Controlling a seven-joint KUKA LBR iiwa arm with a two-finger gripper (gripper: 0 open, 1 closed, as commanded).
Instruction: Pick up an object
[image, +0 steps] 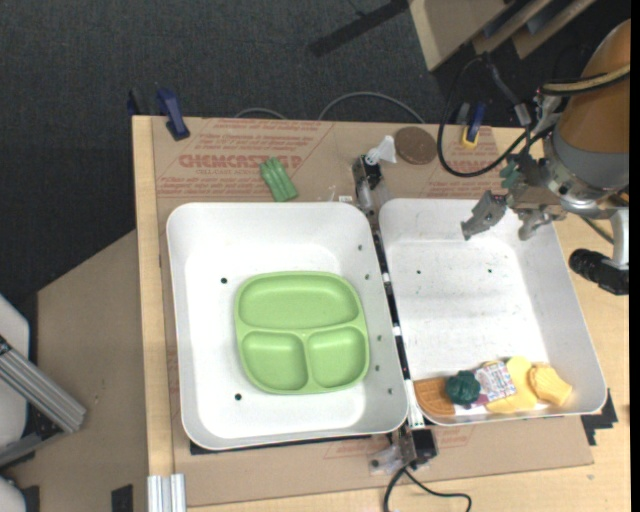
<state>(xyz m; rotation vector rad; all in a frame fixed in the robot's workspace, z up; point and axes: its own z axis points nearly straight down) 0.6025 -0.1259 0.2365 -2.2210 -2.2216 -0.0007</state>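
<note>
Several small toy foods (497, 386) lie heaped in the right bin's (440, 250) near corner, well apart from the gripper (506, 214), whose fingers are spread with nothing between them. They look light, hard, and slippery; the yellow piece (549, 383) at the heap's edge seems easiest to pinch across.

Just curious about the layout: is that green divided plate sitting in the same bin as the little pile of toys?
No, the green divided plate lies in the left bin, while the toys sit in the right bin.

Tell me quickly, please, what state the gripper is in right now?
Gripper: open, holding nothing, above the far end of the right bin.
</note>
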